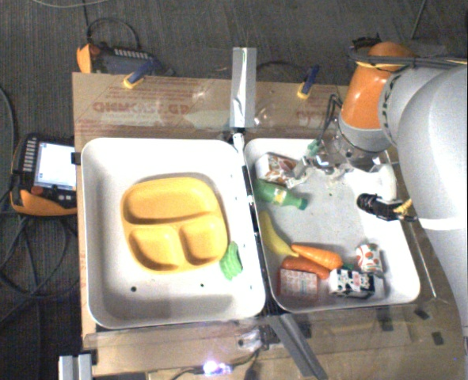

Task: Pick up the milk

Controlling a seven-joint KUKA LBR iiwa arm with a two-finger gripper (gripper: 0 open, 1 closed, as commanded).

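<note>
The milk (352,283) is a small white carton with black cow patches, lying on its side in the front right corner of the right bin (408,291). My gripper (322,160) hangs over the back of that bin, well behind the milk, next to a crumpled snack packet (275,167). Nothing shows in its grasp from this angle.
In the right bin lie a green bottle (281,197), a banana (273,239), a carrot (317,255), a red box (299,282) and a red-and-white can (367,256) touching the milk. The left bin (99,291) bears a yellow divided tray (176,220) and a green item (231,262).
</note>
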